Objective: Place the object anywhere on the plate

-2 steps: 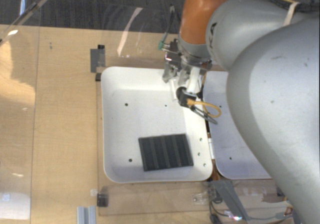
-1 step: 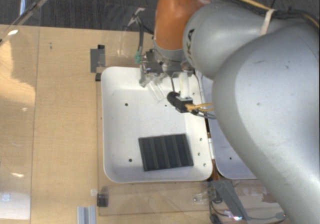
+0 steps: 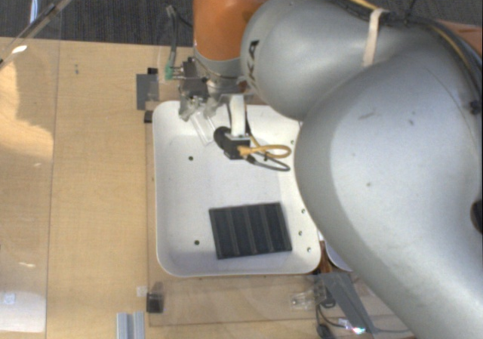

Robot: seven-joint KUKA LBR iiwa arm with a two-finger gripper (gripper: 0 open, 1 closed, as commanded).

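Observation:
A black ridged rectangular object [image 3: 250,229] lies flat on the floor of the white bin [image 3: 175,209], toward its near edge. My gripper [image 3: 195,115] hangs over the bin's far left corner, well away from the object. Its pale fingers stand open with nothing between them. The grey arm with its orange band covers the right side of the view and hides what lies beneath it. A pale curved edge [image 3: 334,260] peeks out under the arm at the lower right; I cannot tell whether it is the plate.
The wooden bench [image 3: 75,179] stretches to the left of the bin. Small dark brackets sit at the bin's far left corner [image 3: 147,88] and near left corner [image 3: 155,301]. A metal fitting [image 3: 343,300] lies below the bin's near right corner.

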